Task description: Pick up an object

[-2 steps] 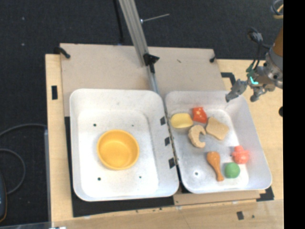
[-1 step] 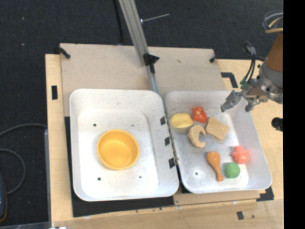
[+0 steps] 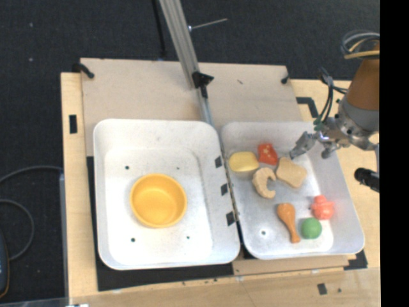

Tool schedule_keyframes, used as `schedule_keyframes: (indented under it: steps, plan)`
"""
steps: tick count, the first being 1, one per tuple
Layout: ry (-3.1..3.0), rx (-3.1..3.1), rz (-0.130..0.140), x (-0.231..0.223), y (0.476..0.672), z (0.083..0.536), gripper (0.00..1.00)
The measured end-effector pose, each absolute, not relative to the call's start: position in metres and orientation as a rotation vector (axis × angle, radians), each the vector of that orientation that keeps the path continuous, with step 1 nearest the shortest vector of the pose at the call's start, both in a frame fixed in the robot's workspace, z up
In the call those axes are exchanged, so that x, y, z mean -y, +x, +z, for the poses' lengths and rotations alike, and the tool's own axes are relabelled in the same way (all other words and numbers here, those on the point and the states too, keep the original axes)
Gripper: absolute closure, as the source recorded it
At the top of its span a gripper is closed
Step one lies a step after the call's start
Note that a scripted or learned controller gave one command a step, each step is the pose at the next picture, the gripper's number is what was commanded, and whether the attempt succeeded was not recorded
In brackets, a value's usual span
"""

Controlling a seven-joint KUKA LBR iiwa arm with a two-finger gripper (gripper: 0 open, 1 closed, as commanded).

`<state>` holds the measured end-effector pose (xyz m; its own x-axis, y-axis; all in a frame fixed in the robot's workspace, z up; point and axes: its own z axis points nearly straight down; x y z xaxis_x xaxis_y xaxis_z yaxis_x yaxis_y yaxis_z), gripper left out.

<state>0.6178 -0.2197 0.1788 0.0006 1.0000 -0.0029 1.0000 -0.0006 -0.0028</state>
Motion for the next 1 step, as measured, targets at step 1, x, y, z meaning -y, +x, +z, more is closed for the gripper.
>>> schedule_keyframes:
  steps: [1]
  plan:
    - [2.22,-2.225,-0.007,0.2178,0.6225,0.1177,0.0]
